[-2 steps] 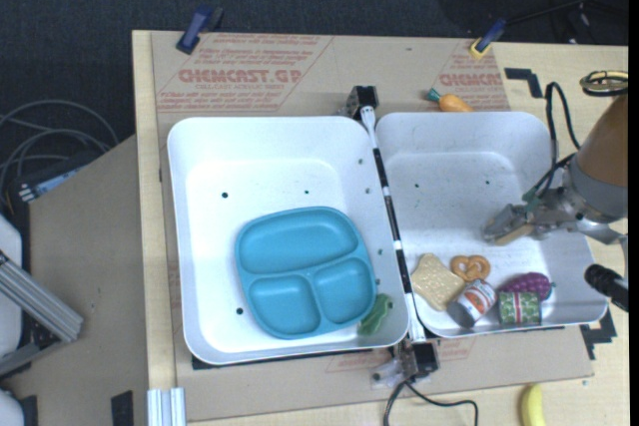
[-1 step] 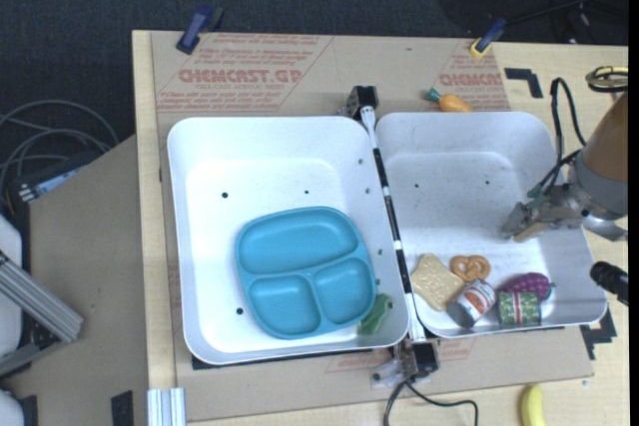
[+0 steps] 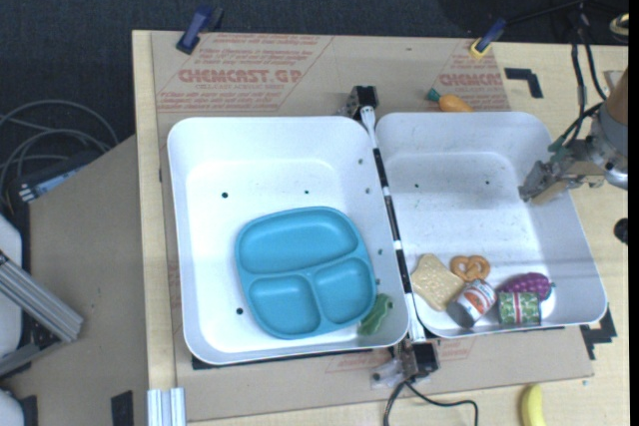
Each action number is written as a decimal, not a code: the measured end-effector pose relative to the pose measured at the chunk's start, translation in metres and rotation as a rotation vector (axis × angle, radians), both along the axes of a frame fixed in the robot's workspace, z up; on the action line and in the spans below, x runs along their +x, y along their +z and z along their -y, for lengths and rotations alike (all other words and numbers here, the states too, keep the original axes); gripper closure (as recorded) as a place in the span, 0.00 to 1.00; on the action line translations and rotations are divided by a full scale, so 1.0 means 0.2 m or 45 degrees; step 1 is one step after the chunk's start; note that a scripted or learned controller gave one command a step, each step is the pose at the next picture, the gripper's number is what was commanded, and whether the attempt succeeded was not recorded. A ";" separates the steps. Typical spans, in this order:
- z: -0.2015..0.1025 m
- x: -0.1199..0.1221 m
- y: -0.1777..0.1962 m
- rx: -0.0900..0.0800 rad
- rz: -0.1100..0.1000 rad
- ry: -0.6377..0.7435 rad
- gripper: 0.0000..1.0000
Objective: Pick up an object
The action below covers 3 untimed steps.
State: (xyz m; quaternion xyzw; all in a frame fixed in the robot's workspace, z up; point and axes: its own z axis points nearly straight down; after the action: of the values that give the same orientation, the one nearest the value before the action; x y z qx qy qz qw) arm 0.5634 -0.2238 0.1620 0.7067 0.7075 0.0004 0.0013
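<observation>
From my remote seat, the biggest thing I saw was the bench (image 3: 250, 65), a brown board printed with red lettering, carrying two shallow white bins side by side. The left bin (image 3: 200, 165) held a blue divided plate (image 3: 303, 269) with three compartments, lying flat toward the near side. A small green object (image 3: 376, 314) sat just beside the plate's near right corner, against the bin's right wall; I could not tell what it was.

The right bin (image 3: 449, 155) had its items gathered along the near edge. A square cracker (image 3: 435, 280) lay nearest the divider between the bins, with a pretzel (image 3: 470, 266) just beside it on the right. Below those, a small can (image 3: 475, 300) lay tipped on its side, touching or nearly touching a second can with a green label (image 3: 518, 308). A bunch of purple grapes (image 3: 529, 284) rested just above that second can.

The arm came in from the right, and its gripper (image 3: 547, 180) hung over the right rim of the right bin, well apart from the cluster of items. Nothing was between its fingers as far as I could see, but I could not tell whether the claw was spread or closed.

Outside the bins, a small orange object (image 3: 451, 102) lay on the bench beyond the right bin, and a yellow one (image 3: 532, 406) near the bench's front edge.
</observation>
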 end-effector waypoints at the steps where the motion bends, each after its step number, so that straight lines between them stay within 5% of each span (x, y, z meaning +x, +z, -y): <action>1: -0.37 -0.15 0.15 0.004 -0.005 0.000 1.00; 2: -0.61 0.17 0.21 0.002 0.000 0.002 1.00; 3: -0.88 0.30 0.41 0.002 0.001 0.001 1.00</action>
State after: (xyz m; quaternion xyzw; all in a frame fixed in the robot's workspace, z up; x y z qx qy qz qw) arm 0.6243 -0.0487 0.2431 0.7065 0.7078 0.0010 0.0011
